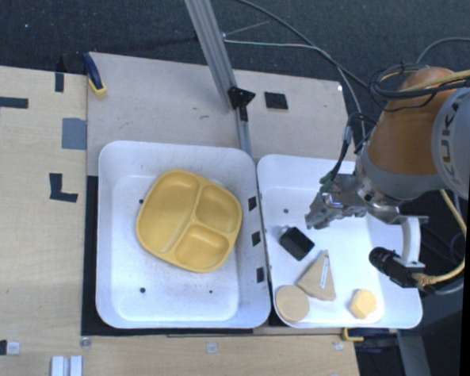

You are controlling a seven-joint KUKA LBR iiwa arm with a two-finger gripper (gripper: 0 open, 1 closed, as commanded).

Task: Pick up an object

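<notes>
Nothing is in my claw [322, 216] yet — I judge I am at the approach step, choosing a target in the right bin [395, 173]. Nearest the camera lie a tan round disc [293, 303] at the bin's near-left corner and a small yellow block [363, 303] to its right. Just beyond, between them, sits a beige wedge [320, 277]. Farther back, a small black block [297, 243] rests just near and left of my claw, close but apart. Whether my claw is spread or closed I cannot tell. Next I should shift left and nearer, then descend over the black block. The left bin [110, 215] holds a yellow divided plate [189, 219].
</notes>
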